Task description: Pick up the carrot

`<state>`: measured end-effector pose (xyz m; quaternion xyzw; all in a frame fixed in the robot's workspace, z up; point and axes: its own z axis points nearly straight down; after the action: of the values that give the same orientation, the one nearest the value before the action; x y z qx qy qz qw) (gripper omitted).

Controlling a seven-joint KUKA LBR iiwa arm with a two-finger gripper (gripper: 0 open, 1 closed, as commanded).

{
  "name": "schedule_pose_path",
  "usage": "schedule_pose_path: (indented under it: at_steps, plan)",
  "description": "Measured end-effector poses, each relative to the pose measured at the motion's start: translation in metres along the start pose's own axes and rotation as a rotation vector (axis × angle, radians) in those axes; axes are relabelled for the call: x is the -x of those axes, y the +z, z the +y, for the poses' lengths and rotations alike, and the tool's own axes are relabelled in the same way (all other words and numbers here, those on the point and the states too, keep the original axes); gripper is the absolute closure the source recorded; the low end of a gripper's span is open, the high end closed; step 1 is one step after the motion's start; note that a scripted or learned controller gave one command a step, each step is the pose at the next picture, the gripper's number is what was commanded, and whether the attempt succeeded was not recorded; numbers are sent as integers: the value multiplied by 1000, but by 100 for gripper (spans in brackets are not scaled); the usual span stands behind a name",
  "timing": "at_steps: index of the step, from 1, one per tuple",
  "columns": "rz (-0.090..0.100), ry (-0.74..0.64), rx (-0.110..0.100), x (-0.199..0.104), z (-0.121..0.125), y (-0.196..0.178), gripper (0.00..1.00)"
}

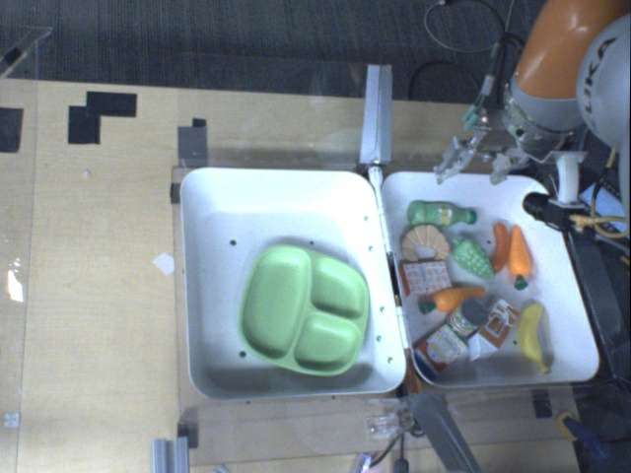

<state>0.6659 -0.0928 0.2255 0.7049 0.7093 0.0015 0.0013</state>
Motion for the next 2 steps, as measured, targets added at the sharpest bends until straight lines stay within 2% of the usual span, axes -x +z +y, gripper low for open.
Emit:
schedule_pose_path:
  at_steps: [1,2]
  plan:
    - [-1,-38,1,39,-112,14,0]
    - [0,335,0,2,-41,33,0]
